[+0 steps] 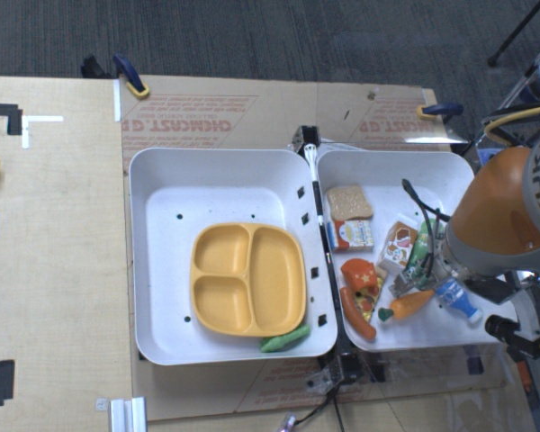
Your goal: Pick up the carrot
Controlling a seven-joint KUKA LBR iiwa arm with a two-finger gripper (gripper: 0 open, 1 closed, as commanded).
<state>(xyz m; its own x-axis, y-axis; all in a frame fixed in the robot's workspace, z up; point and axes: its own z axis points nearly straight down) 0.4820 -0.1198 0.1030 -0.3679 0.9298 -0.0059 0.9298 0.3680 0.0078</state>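
The carrot (411, 303) is a small orange piece lying on the floor of the right bin (387, 164), near its front edge. My gripper (415, 279) hangs low over the bin at the end of the grey arm with the orange band (501, 207). It sits just above and behind the carrot, very close to it. The arm's wrist hides the part of the bin to the carrot's right.
Also in the right bin are a bread slice (349, 202), a small carton (352, 234), a snack packet (398, 244), a red pepper (362, 277), a sausage (358, 319) and a blue bottle (457, 301). The left bin (162, 241) holds a yellow divided plate (248, 277) and a green pod (285, 338).
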